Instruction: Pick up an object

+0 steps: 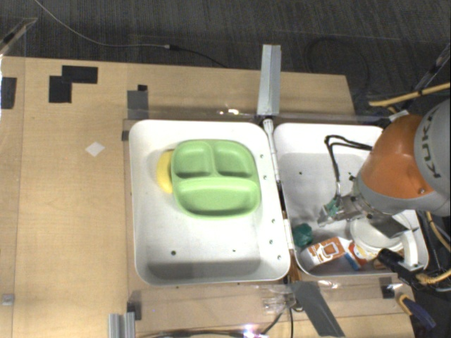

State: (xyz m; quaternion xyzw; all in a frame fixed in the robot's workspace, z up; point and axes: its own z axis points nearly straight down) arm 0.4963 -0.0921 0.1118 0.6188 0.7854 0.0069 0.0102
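Note:
In the right bin (310,153) several small objects lie near the front wall: a teal piece (303,235), an orange and white packet (328,251), and a white cup-like thing (370,241). My gripper (337,208) hangs low over the right bin, just right of the teal piece and above the packet. The orange band of the arm (398,164) covers the bin's right half. In the left bin (162,259) a green divided plate (213,176) rests on a yellow object (164,172) that peeks out at its left edge.
A metal post (269,79) stands behind the wall between the two bins. Black cable (338,146) loops over the back of the right bin. Wooden bench (63,210) stretches to the left, with black markers at its far corner.

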